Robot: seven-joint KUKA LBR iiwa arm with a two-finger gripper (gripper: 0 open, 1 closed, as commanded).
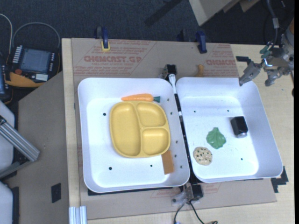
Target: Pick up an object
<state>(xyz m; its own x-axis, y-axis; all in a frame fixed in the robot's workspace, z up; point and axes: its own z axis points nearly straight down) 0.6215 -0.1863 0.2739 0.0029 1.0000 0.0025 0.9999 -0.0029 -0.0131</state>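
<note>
Right bin (261, 101) with bare floor around black block (239, 126), end effector (258, 76) splayed apart above its far-right rim

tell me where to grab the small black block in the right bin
Grip the small black rectangular block across its two long sides, coming straight down from above. It lies flat on the right white bin floor with open space around it, clear of the green leaf-shaped piece.

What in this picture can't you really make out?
- Gripper: small and partly cut off by the right edge, so its finger state is unclear.
- Brown strip: its upper end is hidden under the yellow tray.
- Black block: too small and dark to identify.
</note>
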